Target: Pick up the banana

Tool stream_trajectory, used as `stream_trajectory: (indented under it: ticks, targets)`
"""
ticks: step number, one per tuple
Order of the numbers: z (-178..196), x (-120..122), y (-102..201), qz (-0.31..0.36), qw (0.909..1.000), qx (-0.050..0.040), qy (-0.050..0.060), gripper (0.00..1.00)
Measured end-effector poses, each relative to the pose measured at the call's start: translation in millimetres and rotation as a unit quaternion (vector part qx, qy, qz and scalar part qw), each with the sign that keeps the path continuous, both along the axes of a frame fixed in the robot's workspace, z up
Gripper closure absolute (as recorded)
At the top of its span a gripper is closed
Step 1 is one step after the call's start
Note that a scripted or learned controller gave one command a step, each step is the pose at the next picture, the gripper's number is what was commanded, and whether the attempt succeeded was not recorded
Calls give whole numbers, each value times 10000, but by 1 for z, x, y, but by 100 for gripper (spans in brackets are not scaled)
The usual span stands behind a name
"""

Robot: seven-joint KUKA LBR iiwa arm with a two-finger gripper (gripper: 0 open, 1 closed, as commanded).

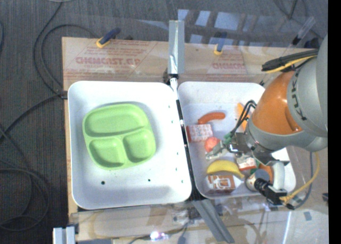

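The banana point(224, 168) is yellow and lies in the front part of the right bin point(186, 131), curved, just above a brown can point(220, 183). My gripper point(231, 145) hangs over the middle of that bin, directly behind and slightly above the banana, close to it. The grey arm with its orange band point(274, 111) comes in from the right and hides the bin's right side. Nothing is visibly held by the gripper.
Around the gripper lie a small red fruit point(212, 143), a pink-and-white packet point(199, 131), a red sausage point(212, 116) and an orange carrot point(241, 111). An orange-and-white item point(265, 176) sits at the front right. The left bin point(80, 184) holds a green divided tray point(120, 133).
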State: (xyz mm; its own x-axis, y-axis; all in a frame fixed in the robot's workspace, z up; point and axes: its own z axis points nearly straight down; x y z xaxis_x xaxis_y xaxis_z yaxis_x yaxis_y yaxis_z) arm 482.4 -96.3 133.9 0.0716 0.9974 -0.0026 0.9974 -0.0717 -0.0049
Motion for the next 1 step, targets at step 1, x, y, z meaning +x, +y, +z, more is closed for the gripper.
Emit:
stream_trajectory:
  ticks: [1]
  targets:
    - [-45, 4, -41, 2086, 9780, 24, -54, 0]
